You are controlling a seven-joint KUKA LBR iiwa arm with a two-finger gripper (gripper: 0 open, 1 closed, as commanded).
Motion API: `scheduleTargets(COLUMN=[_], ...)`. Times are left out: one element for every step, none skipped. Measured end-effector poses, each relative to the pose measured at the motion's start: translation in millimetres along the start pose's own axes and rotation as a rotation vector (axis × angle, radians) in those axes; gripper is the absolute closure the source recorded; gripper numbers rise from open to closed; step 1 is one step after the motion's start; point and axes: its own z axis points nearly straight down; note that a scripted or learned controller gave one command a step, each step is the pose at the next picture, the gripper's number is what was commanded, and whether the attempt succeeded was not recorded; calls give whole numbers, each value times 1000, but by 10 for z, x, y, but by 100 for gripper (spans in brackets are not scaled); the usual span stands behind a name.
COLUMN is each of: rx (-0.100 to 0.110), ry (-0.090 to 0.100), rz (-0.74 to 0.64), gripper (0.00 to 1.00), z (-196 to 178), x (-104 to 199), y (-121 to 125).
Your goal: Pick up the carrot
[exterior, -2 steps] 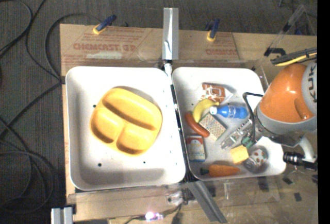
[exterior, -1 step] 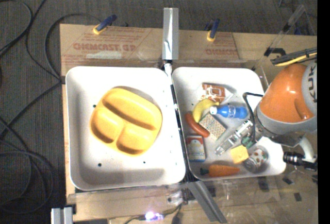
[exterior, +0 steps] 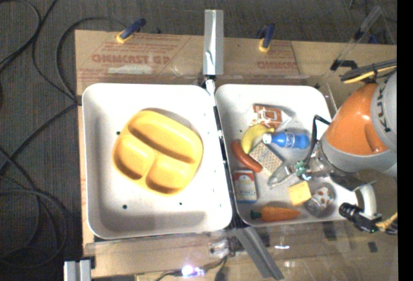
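While hovering low over the right bin (exterior: pixel 227 144), arm (exterior: pixel 361 128) reaching in from the right, gripper (exterior: pixel 287 173) just beside the cheese (exterior: pixel 299 193) and cracker (exterior: pixel 265 157). Jaws spread, pinching nothing. Carrot (exterior: pixel 279 213) flat along the front wall (leafy end leftward), apart from the fingers. Yellow divided plate (exterior: pixel 159 150) in the left bin (exterior: pixel 97 163).

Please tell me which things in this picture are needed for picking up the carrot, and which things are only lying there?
Needed for the job:
- carrot, by the right bin's near wall
- hand, over the right bin, apart from the carrot

Only lying there:
- yellow divided plate in the left bin
- banana
- blue bottle
- sausage
- small can
- yellow block
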Motion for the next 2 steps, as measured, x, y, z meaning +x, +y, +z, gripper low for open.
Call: scheduleTargets(rx=[-3, -2], ry=[-3, -3], rz=[-1, -1], gripper=[100, 0], z=[-98, -97], x=[2, 2], y=[15, 14])
